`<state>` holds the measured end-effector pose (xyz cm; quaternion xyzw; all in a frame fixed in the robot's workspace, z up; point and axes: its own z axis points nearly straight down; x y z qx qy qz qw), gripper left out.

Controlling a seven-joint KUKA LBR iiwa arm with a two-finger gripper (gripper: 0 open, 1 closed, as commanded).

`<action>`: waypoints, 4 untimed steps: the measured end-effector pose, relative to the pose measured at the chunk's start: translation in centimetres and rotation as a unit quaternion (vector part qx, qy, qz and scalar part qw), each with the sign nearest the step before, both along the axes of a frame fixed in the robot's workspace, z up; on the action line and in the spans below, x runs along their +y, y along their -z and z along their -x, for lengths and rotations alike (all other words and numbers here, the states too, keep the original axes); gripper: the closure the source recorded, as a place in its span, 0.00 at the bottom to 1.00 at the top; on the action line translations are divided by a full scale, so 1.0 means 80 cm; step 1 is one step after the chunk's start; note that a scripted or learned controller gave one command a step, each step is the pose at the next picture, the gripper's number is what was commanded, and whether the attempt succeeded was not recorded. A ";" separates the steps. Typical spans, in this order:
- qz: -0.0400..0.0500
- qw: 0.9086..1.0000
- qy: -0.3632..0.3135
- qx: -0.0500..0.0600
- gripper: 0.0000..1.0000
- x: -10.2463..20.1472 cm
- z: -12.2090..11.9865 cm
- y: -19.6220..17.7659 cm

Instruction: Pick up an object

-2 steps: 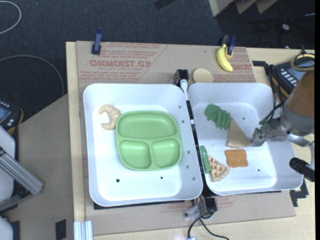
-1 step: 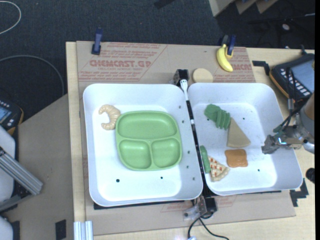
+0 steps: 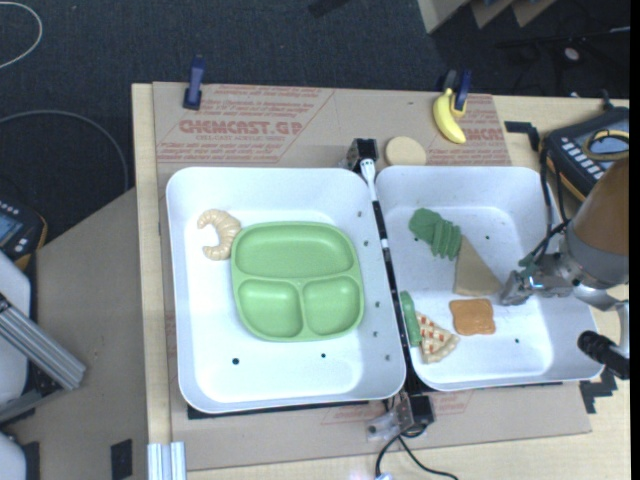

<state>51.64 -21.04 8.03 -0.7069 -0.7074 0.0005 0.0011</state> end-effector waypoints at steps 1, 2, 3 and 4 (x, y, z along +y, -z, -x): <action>-0.001 1.000 0.002 0.001 1.00 -0.017 0.042 -0.005; -0.001 1.000 0.000 0.000 1.00 -0.016 0.047 -0.005; 0.000 1.000 0.000 -0.001 1.00 -0.016 0.047 -0.005; 0.000 1.000 0.000 -0.001 1.00 -0.016 0.047 -0.005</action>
